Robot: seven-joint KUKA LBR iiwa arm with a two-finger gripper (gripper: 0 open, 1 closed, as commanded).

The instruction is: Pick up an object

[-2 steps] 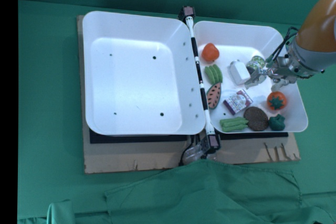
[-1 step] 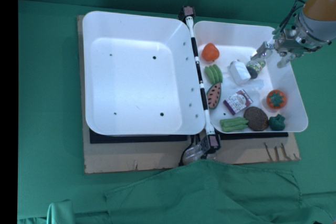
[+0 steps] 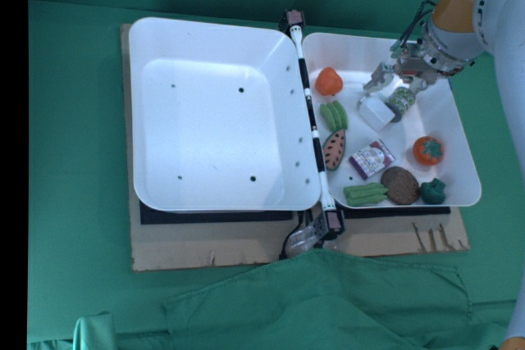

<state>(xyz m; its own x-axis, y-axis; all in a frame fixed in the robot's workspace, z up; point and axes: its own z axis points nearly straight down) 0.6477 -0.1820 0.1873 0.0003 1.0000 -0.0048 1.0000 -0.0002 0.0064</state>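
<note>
- Gripper (image 3: 394, 83) sits low over far part of right bin (image 3: 464, 145), arm reaching in from right. Fingers look spread, one prong at approx the left, other by the right; nothing clearly clamped between them.
- Likely target: white block (image 3: 376, 112), lying just below/left of the fingertips, tilted; it's close to or touching the left finger, can't tell which.
- A round speckled grey-green piece (image 3: 401, 99) sits right under the gripper, touching or just beside the block — may be the real target, can't say.
- Risk 1: the two sit so close that closing could catch both, or pinch a block corner & flick it away.
- Risk 2: block is tilted, smooth-faced by look; an off-centre grip prob slips on lift.
- Risk 3: fingers descend onto the round piece instead of around it, pushing it into bin floor.
- Other items well apart: orange pepper (image 3: 328, 81), green pods (image 3: 334, 115), watermelon slice (image 3: 333, 150), tomato (image 3: 427, 150) — low chance of disturbance.
- Left bin (image 3: 148, 45) not involved.
</note>
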